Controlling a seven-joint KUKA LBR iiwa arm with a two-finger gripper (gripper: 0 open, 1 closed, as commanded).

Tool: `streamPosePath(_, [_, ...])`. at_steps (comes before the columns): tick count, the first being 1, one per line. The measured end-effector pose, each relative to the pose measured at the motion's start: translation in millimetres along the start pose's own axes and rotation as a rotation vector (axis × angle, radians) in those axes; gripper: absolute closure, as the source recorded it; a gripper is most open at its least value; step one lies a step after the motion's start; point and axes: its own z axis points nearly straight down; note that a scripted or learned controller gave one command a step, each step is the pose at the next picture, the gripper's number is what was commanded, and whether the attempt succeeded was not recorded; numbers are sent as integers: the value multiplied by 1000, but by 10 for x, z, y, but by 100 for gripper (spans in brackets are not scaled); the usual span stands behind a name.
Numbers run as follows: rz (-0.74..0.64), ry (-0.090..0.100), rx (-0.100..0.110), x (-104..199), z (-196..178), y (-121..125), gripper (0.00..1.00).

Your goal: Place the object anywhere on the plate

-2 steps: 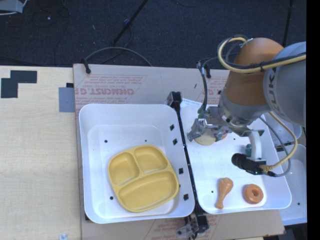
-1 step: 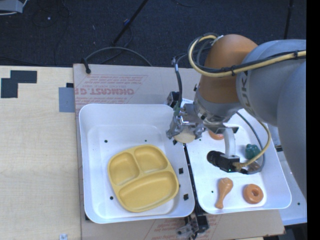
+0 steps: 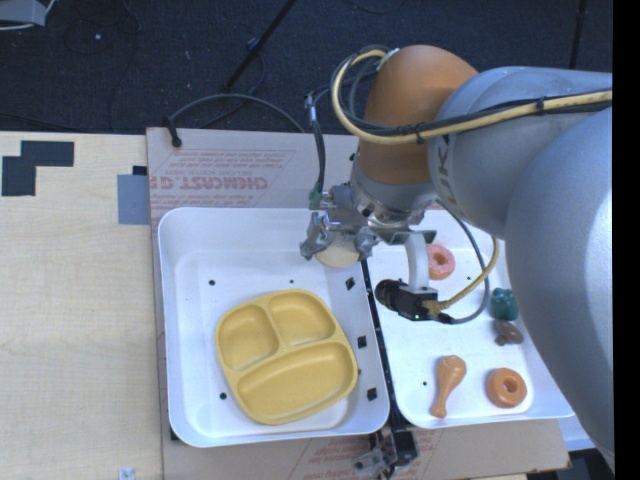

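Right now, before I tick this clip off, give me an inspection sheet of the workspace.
Surface: two white bins side by side on a bench.
Job's things: yellow plate in left bin, nothing on it; pale round object at the tool.
Clutter: right bin holds pink donut, orange donut, drumstick, green piece.
Grippers: tool over left bin's far edge.
Cables: yellow hose on arm.
Surroundings: dark floor.

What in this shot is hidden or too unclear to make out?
- Camera view: the pale object under the gripper is partly covered by it; identity unclear.
- Right bin: its right side is covered by the arm.
- Dark green item: too small to identify.
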Motion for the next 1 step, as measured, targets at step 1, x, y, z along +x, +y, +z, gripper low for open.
streamPosePath(1, [0, -1, 1, 523, 35, 29, 100])
